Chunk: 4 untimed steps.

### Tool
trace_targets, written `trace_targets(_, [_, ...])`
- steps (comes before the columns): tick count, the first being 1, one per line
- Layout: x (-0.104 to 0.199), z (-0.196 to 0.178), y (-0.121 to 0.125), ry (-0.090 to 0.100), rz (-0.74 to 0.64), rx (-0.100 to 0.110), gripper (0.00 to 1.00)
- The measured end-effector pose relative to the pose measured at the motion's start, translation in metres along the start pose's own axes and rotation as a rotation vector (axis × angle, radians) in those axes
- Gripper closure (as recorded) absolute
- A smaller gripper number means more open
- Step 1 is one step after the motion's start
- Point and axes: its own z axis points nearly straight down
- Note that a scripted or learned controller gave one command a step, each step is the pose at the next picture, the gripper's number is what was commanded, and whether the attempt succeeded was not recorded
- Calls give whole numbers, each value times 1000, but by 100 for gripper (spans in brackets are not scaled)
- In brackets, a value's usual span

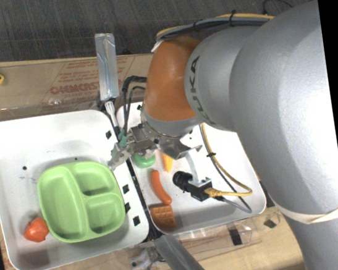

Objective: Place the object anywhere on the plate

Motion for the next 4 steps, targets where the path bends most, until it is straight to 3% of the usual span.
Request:
trace_targets(1, [-66, -115, -20, 0, 386, -1, 0])
trace_targets(2, [-64, -123, -19, -1, 375, 4, 100])
trace_targets(3, [41, -21, -59, -1, 512, 6, 100])
trace_targets(4, [-97, 1, -87, 0, 714, 5, 100])
